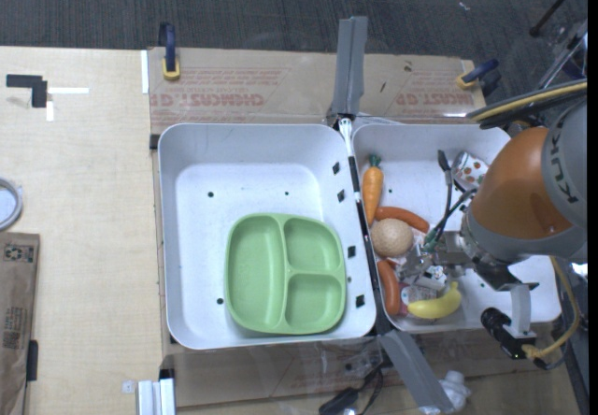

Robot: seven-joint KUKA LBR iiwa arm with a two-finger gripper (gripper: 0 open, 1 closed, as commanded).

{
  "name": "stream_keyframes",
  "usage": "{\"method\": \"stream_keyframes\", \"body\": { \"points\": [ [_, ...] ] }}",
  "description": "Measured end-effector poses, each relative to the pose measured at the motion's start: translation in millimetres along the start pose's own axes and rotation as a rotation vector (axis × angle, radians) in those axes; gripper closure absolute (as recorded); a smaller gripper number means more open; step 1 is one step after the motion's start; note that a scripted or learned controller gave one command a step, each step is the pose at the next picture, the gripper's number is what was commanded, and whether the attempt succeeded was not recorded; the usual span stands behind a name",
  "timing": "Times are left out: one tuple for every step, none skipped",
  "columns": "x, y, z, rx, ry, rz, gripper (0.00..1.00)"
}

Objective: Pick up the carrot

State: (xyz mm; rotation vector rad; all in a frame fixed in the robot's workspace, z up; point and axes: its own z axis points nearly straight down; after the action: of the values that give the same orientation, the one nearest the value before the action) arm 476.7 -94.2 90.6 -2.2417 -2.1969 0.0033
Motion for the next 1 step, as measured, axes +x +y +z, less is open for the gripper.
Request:
{"method": "stream_keyframes", "body": {
  "points": [
    [-0.2, 0.0, -0.1, 0.000, 0.000, 0.000, 0.00]
  ]
}}
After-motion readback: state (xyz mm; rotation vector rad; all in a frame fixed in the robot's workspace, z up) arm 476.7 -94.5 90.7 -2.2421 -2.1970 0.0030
